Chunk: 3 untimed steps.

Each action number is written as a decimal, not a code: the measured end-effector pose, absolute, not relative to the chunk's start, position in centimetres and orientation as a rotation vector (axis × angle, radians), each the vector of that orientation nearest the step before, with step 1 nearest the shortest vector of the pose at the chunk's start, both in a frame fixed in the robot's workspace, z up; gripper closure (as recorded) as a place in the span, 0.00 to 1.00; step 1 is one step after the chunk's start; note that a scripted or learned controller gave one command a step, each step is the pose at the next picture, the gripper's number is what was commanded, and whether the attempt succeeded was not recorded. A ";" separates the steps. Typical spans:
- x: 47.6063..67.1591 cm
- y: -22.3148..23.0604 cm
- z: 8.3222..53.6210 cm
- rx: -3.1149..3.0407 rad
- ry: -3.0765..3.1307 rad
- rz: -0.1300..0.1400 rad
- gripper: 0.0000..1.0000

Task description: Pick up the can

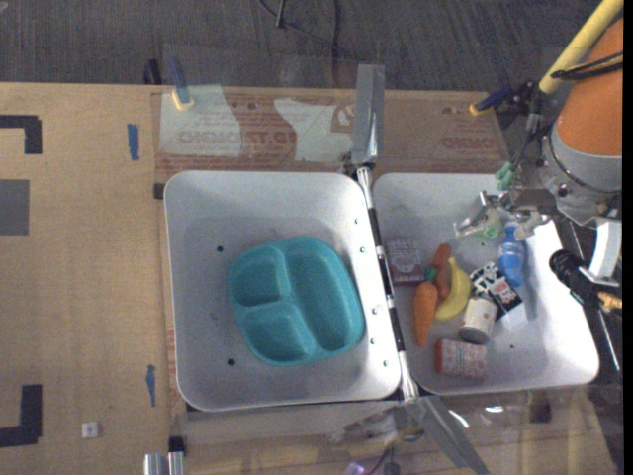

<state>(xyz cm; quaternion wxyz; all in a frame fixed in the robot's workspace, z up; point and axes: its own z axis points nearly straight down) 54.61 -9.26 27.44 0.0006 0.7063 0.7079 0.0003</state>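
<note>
Reaching from the view's right, the gripper is seen up and right of the banana, over the far part of the right bin. Jaw state cannot be told: the metal at the tip is blurred into clutter. Nothing is seen gripped.

The can is taken to be the reddish cylinder lying on its side just below the banana, near the bin's front wall. It is well apart from the gripper, so the approach is judged not yet made.

Clutter, all relative to the banana:
- carrot touching it on the left
- white cup just beside its lower end, just above the can
- carton just to the right
- blue bottle up and right, near the gripper

Advice for the step:
- The gripper should be carried past the banana toward the bin's front and lined up over the can's middle before descent.
- The jaws should be set across the can's short axis, since a grip along its length is likely too wide.
- A lying cylinder can be expected to roll, so closure should be centred and square.
- The cup side is tight, and the free side toward the front wall is better used for clearance.
- Descent should be vertical, so the cup and carrot are not shoved.
</note>
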 end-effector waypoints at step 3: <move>48.8 -17.7 10.7 2.308 2.132 0.000 0.00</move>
